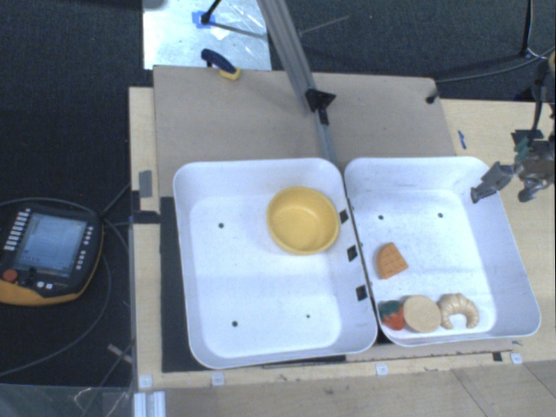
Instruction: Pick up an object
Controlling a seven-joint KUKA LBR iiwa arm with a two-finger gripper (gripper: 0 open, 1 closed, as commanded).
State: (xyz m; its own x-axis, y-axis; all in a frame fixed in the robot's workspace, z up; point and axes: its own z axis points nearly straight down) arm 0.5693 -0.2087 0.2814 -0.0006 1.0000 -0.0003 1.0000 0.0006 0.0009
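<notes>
Gripper [508,185] hangs at the right edge of the frame, over the upper right rim of the right bin [434,189], its two fingers spread apart with nothing between them. This looks like the approach step. Candidates sit lower right: an orange wedge [391,261], a round biscuit [422,314], a croissant [459,310]. Next it must travel down-left and descend. A yellow bowl [302,220] rests in the left bin [217,276].

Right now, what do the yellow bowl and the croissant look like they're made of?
The yellow bowl looks like smooth moulded plastic: uniform colour, soft matte sheen, though glazed ceramic isn't ruled out. The croissant seems a toy, likely plastic or foam: pale, even surface. The view is too coarse to be sure.
</notes>
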